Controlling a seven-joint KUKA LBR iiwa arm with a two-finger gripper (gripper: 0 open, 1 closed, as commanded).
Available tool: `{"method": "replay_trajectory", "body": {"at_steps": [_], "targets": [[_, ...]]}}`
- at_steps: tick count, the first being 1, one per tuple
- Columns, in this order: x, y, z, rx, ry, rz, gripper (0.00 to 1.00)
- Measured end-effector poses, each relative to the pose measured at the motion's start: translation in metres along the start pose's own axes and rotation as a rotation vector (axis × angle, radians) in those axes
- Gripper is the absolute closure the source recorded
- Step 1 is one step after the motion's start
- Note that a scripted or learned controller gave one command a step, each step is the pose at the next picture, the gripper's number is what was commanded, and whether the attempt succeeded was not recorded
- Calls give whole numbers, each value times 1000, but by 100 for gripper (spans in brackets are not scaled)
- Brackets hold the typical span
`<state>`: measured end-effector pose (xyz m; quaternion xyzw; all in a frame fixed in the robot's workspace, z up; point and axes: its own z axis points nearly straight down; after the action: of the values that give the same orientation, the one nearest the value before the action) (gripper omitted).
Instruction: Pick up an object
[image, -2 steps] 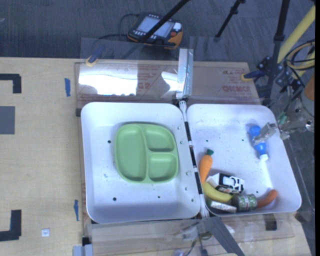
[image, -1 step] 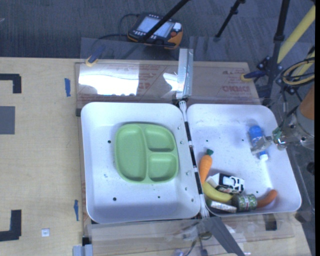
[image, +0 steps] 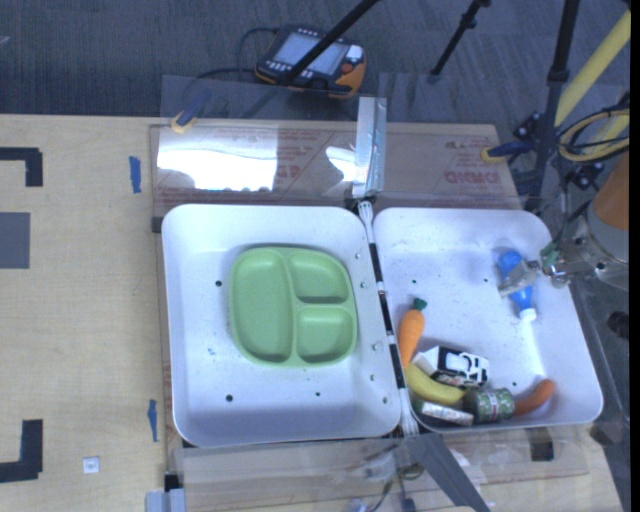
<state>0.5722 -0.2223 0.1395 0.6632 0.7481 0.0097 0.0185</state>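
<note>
The gripper (image: 556, 264) hangs at the right bin's (image: 450, 235) right rim, beside a blue-white tube (image: 516, 280). I cannot tell the claw's state. A carrot (image: 411, 332) lies near the bin's left wall.

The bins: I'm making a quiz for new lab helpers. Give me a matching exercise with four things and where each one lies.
Things:
1. plate
2. carrot
3. banana
4. blue tube

Places:
A. right bin, upper right part
B. left bin, middle
C. right bin, near the front edge, below the carrot
D. right bin, by the wall between the bins

Pairs: 1-B, 2-D, 3-C, 4-A
</note>
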Motion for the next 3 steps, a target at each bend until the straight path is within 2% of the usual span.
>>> {"method": "replay_trajectory", "body": {"at_steps": [2,3], "targets": [[-1,17,3,-17,-7,-23,0],[-13,18,-11,-27,-33,-16,100]]}}
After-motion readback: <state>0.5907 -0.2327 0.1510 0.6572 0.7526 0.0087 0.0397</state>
